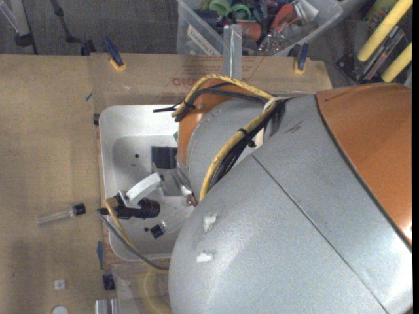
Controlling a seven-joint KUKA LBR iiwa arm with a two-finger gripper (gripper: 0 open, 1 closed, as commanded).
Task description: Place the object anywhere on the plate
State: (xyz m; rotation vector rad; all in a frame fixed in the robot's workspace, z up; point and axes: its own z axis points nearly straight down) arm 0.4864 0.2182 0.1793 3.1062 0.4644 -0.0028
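Note:
The grey arm with its orange band covers most of the camera view and hangs low over the left white bin (111, 133). My gripper (173, 182) sits over the middle of that bin, largely hidden under the wrist. A small black block (156, 231) lies on the bin floor near the front wall, just below the gripper. A dark square piece (163, 157) shows right beside the wrist; I cannot tell whether it is held or lying in the bin. The right bin is hidden behind the arm.
A clear tube with a black cap (59, 213) lies on the bench left of the bin. Blue clamps (115, 59) stand at the back edge. A clear box of colourful items (255, 12) stands behind the bench.

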